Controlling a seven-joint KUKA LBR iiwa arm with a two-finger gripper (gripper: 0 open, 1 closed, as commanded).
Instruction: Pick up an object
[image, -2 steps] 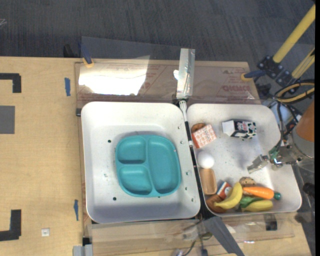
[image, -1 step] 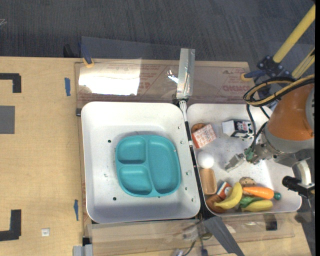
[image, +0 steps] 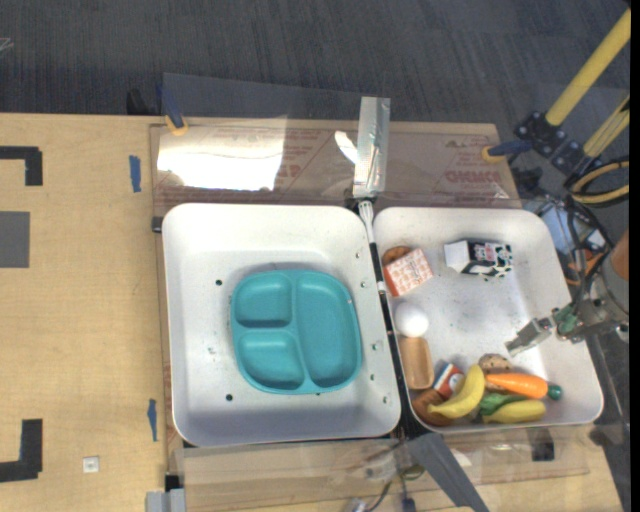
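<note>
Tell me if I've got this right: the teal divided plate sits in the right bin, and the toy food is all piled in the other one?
Not quite. The camera view shows the teal divided plate in the left bin, not the right. The toy food, such as the banana and carrot, is indeed in the other bin, the right bin.

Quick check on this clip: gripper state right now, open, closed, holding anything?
Gripper: at the right edge of the right bin, above the carrot; open or shut cannot be told, and nothing is seen held.
</note>
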